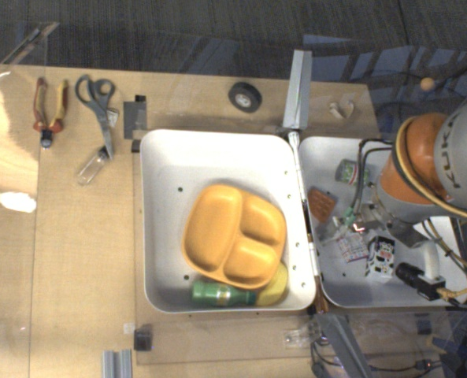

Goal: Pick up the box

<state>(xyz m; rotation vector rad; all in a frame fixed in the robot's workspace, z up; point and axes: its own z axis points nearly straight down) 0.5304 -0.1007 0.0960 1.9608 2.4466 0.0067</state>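
The arm is hovering over the right bin [328, 290], its gripper [358, 224] just beside the small white printed box [381, 257]; its grip state cannot be told. It should be centring over the box and squaring to its sides before descending.

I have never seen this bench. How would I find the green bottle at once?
Start at the left white bin, which holds a large yellow divided tray. The green bottle lies on its side along the near wall, partly under the tray. It is the bin's only green thing, beside a yellow-green fruit.

bench [60, 290]: pale wood | floor [178, 6]: dark grey carpet | glare: left edge
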